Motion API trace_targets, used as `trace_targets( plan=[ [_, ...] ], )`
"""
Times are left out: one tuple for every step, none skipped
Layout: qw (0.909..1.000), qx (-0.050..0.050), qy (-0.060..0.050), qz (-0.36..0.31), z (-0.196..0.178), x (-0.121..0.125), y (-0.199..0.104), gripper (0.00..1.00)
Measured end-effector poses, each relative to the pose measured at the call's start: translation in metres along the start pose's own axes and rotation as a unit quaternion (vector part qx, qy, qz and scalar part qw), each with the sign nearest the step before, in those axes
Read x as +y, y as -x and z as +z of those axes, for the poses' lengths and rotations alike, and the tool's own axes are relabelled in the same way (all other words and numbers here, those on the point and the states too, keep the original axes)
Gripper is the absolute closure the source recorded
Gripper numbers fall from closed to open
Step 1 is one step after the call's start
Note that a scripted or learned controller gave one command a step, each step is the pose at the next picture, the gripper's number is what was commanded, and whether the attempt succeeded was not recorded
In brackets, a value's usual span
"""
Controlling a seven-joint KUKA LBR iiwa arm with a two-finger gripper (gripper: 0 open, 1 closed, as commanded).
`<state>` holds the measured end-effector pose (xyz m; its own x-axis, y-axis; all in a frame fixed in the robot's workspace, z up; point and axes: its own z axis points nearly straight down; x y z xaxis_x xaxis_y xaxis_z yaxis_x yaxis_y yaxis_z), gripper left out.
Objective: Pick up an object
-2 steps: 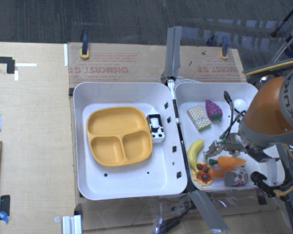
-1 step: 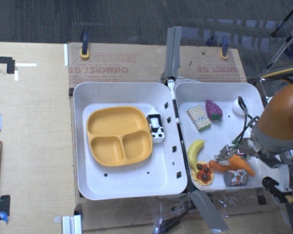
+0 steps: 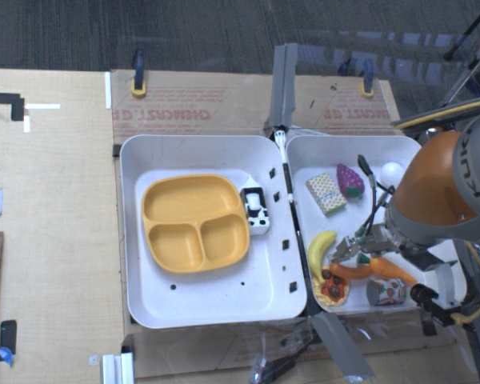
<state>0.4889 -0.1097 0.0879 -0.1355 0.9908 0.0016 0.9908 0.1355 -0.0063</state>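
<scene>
The right bin point(image 3: 400, 146) holds a yellow banana point(image 3: 320, 252), an orange carrot point(image 3: 376, 270), a round red and yellow piece point(image 3: 333, 291), a small grey can point(image 3: 386, 293), a purple grape bunch point(image 3: 351, 179), a pale checkered block point(image 3: 326, 193) and a white ball point(image 3: 392, 171). My gripper point(image 3: 350, 249) hangs low in this bin, just right of the banana and directly above the carrot's left end. The arm's orange band point(image 3: 436, 186) covers the bin's right side.
The left bin point(image 3: 144, 278) holds a yellow three-compartment plate point(image 3: 195, 222), and a small black and white object point(image 3: 254, 210) lies against its right rim. A grey divider post point(image 3: 284, 86) stands between the bins at the back.
</scene>
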Motion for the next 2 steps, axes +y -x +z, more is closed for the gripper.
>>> trace_targets(
  plan=[
    [1.0, 0.0, -0.002, 0.003, -0.0051, -0.0001, 0.0016, 1.0],
    [1.0, 0.0, -0.002, 0.003, -0.0051, -0.0002, 0.0016, 0.0]
  ],
)
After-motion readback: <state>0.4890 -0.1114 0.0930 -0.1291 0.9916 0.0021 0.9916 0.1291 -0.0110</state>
